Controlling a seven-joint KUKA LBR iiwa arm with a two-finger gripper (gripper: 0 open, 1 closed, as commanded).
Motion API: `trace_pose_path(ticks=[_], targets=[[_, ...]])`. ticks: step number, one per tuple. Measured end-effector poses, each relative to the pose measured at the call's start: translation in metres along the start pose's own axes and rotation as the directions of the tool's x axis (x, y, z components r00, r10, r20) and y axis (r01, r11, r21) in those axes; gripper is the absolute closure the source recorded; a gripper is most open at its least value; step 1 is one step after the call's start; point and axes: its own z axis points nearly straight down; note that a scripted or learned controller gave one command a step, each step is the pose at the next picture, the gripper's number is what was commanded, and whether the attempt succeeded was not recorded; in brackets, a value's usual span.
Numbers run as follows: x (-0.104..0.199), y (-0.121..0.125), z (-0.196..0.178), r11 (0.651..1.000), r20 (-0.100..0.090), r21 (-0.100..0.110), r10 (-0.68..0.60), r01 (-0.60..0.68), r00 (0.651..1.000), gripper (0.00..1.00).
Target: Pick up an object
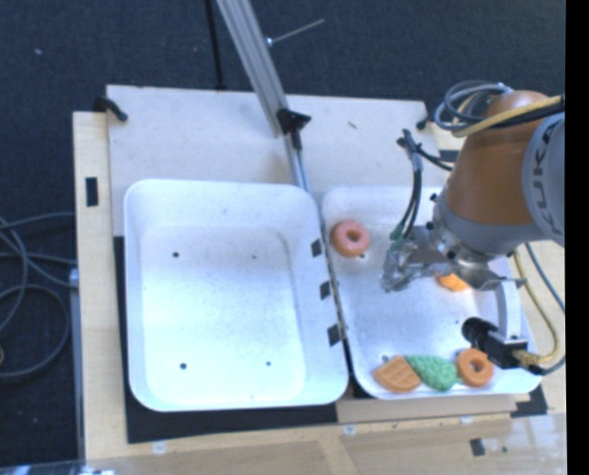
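- I work in a robotics lab or test cell, not a home or a shop.
- My desk is a bare pale board set on dark carpet, with two shallow white bins side by side: the left bin and the right bin.
- A slanted metal rail on a stand reaches over the desk, like a mount for equipment.
- Loose black cables trail across the carpet at the left.
- My own arm, grey with an orange band, carries exposed wires and hoses.
- Small toy foods such as a pink doughnut lie in the right bin, like test pieces.
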Motion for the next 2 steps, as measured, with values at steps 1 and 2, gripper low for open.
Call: trace_pose_path(ticks=[1,2], targets=[[-0.013,0.048,-0.014,1.000,0.001,0.006,0.003,-0.003,1.000,1.00],[-0.082,0.058,0.050,1.000,0.002,0.014,0.009,-0.009,1.000,1.00]])
